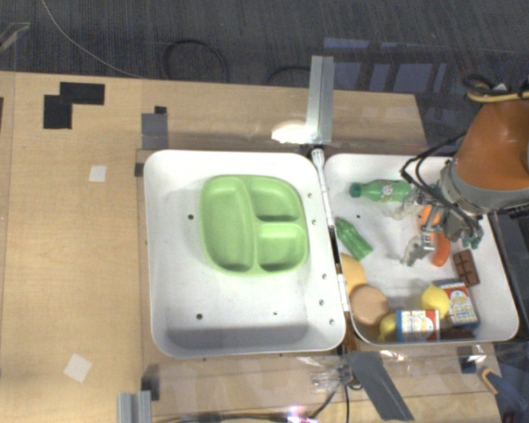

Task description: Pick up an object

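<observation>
The surface carries two white bins side by side; the left bin holds a green divided tray, broad and stiff; the right bin holds the small goods. The arm reaches over the right bin, and its pincer hangs low above the bin floor near an orange carrot-like piece; whether the pincer is open or grips anything cannot be told. Near it lie a green bottle, a dark green piece, a brown round thing, a small can and a yellow lemon. The orange piece, the likeliest target, looks light, hard and smooth, so apt to slip; best taken across its narrow middle.
</observation>
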Tool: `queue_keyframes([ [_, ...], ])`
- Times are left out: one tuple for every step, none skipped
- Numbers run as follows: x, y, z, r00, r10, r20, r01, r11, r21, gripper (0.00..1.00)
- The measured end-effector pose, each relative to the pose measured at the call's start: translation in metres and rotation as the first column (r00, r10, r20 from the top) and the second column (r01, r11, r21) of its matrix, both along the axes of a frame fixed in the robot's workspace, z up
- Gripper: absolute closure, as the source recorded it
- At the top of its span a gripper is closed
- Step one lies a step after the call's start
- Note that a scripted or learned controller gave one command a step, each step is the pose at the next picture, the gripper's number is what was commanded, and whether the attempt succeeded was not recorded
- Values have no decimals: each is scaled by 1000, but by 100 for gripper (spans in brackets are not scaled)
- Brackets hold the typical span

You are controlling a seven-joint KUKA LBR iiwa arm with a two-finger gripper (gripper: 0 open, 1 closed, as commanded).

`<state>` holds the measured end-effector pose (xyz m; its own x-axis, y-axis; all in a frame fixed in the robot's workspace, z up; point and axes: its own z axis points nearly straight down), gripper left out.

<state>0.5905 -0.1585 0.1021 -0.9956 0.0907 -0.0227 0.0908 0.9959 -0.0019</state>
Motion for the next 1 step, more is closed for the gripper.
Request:
queue_keyframes([
  [-40, -8, -13, 1000, 22, -7, -22, 1000, 2, 0],
])
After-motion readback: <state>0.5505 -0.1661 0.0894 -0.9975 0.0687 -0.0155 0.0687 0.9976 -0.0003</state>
